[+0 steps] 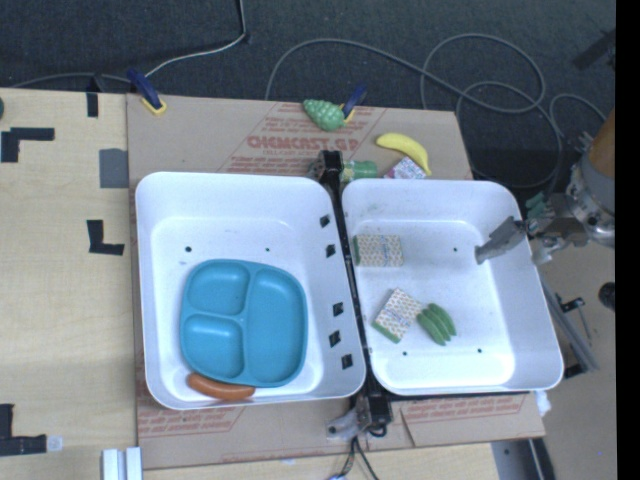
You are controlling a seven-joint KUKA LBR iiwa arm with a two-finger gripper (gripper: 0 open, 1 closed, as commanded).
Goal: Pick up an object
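The gripper (497, 240) hangs at the right bin's (470, 373) right rim, reaching in from the edge. Whether it is spread or pressed together, I cannot tell from up here; nothing shows in its grasp.

Three candidates lie on that bin's floor. A speckled pad (379, 250) lies flat near the left wall. Lower down, a second pad (398, 314) lies tilted, and a green pod (436, 323) lies just beside it, perhaps touching.

My bet is the pod: it looks light, rounded and probably a soft or plastic toy, so it may roll or squirt out. Best taken across its narrow middle. The pads look thin and spongy, flat on the floor, hard to get under.

In the left bin (165, 193), a blue tray (243, 322) with a sausage (220, 388) at its front edge.
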